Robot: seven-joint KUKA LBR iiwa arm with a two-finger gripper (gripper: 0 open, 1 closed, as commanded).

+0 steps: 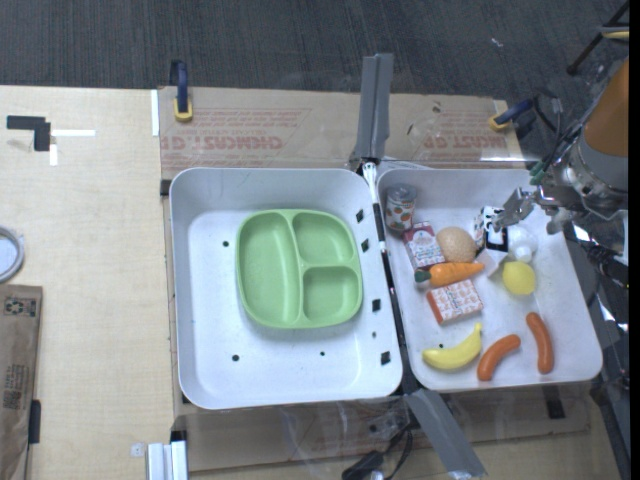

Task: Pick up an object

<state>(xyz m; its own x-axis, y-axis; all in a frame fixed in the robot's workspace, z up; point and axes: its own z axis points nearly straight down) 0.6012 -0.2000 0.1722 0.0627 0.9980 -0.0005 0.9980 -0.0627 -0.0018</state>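
Observation:
The right bin (580, 368) holds several toy foods: a small can (400, 208), a red and white packet (422, 245), a beige egg (455, 241), a carrot (452, 272), a red box (455, 300), a banana (452, 353), two sausages (498, 356) (541, 342), a lemon (518, 278) and a white ball (521, 241). My gripper (533, 216) hangs over the bin's far right part, just above the white ball and a black and white piece (490, 228). It is open, with nothing between its fingers.
The left bin (200, 348) bears a green divided plate (300, 268). A grey divider post (375, 108) rises between the bins at the back. Clamps sit on the cardboard behind them. Cables run along the right side.

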